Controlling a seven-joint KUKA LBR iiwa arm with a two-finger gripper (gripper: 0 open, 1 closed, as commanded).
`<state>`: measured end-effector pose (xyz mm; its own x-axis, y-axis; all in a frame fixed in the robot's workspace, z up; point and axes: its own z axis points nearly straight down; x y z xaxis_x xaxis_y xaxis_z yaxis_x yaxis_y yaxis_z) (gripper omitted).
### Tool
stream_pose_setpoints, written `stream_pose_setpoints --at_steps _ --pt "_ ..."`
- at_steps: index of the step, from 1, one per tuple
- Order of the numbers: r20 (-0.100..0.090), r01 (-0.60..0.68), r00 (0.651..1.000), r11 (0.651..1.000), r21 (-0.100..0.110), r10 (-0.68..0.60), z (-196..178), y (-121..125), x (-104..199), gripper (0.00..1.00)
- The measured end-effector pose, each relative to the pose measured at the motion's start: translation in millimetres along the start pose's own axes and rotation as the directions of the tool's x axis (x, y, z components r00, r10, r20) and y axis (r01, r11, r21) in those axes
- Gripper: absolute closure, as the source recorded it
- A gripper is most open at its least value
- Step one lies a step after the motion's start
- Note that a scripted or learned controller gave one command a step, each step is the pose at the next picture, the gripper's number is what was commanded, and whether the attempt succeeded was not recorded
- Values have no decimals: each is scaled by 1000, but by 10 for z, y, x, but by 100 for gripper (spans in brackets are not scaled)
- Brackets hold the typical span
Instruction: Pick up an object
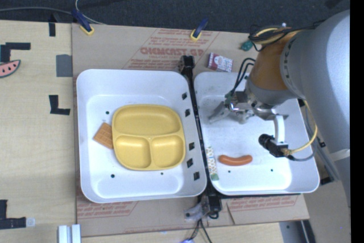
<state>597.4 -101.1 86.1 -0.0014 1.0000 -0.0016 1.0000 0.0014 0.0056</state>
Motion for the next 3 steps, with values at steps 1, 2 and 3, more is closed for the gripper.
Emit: stream_pose_setpoints --at_steps 1,2,3 --pt "1 -1 1000 1000 1 1 -2 -198 61 0" --pt "1 0 1000 1000 -1 0 -6 -392 69 0" --pt "-1 0 1000 1000 3 0 2 -39 56 0"
